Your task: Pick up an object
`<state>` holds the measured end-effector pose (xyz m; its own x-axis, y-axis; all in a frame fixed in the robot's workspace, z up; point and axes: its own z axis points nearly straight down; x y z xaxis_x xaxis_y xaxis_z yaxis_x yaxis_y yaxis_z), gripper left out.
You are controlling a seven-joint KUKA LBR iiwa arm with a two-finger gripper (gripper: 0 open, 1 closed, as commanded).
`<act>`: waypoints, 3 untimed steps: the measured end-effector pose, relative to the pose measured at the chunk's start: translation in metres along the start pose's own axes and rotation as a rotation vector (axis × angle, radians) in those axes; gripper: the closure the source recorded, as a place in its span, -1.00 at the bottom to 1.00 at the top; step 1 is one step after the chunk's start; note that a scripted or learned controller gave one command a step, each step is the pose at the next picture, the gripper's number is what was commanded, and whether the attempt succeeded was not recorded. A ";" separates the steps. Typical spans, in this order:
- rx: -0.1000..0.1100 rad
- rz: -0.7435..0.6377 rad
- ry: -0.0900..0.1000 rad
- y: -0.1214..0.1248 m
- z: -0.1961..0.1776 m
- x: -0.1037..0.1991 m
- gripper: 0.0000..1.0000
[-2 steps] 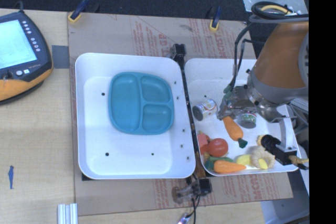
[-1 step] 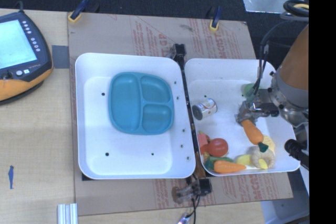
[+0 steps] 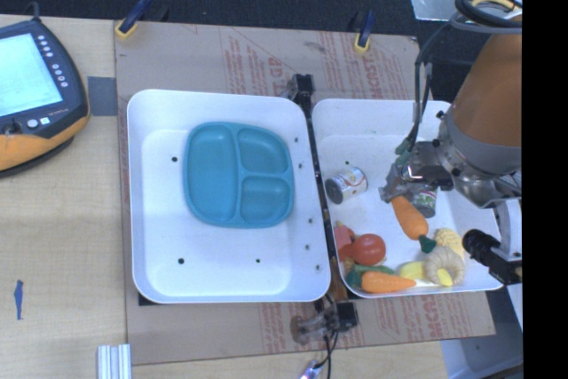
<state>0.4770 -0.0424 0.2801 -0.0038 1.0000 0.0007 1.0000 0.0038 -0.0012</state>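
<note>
My gripper [image 3: 410,177] hangs low over the right bin [image 3: 373,122], at its right side, under the grey and orange arm [image 3: 493,102]. An orange carrot [image 3: 410,217] lies tilted just below the gripper, its upper end at the gripper's tip; whether it is gripped is hidden. A dark round item [image 3: 427,201] sits right beside the gripper. A small silver can [image 3: 346,184] lies on its side to the left. Along the bin's front edge lie a red tomato [image 3: 368,247], a second carrot [image 3: 386,282], a yellow piece [image 3: 414,269] and a corn cob [image 3: 446,240].
The left bin [image 3: 160,271] holds a blue divided plate [image 3: 238,173]. A black divider bar [image 3: 312,164] runs between the bins. A tablet-like pendant [image 3: 35,93] lies at the far left of the bench. Blue and yellow clamps [image 3: 131,18] hold the cardboard at the back.
</note>
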 end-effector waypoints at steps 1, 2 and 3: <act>0.000 -0.001 0.000 0.000 -0.015 0.045 1.00; 0.002 0.001 0.000 0.000 -0.011 0.026 1.00; 0.000 0.000 0.000 0.000 -0.014 0.055 1.00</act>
